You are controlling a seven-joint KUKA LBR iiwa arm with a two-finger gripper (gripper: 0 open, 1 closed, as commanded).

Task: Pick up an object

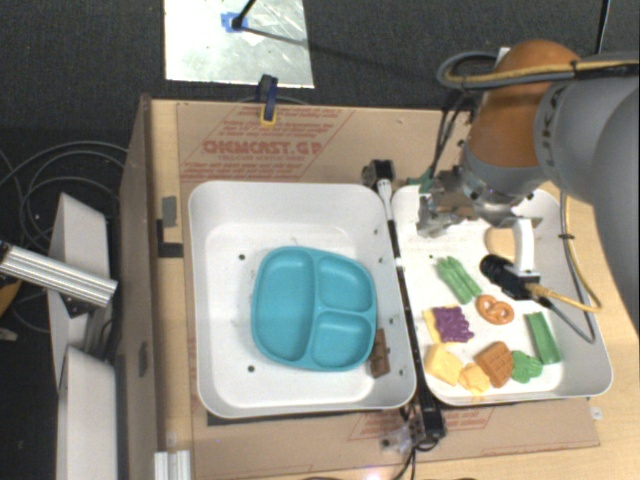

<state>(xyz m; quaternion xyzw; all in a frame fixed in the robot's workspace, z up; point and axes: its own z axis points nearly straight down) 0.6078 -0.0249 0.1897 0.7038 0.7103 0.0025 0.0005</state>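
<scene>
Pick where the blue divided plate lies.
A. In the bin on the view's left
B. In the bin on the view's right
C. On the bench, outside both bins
A: the blue divided plate rests flat on the floor of the left-hand bin, while the right-hand bin holds small toy foods such as the purple grapes and the pretzel.

I count two white bins: the left bin [222, 258] holds one blue tray [315, 308] and one brown piece [381, 353]. In the right bin [583, 358], at lower right, I see three green foods (stalk [458, 278], bar [541, 336], leafy lump [525, 367]), one purple cluster [450, 323], one pretzel [493, 310], one yellow chunk [445, 365] and one waffle [493, 362].
</scene>
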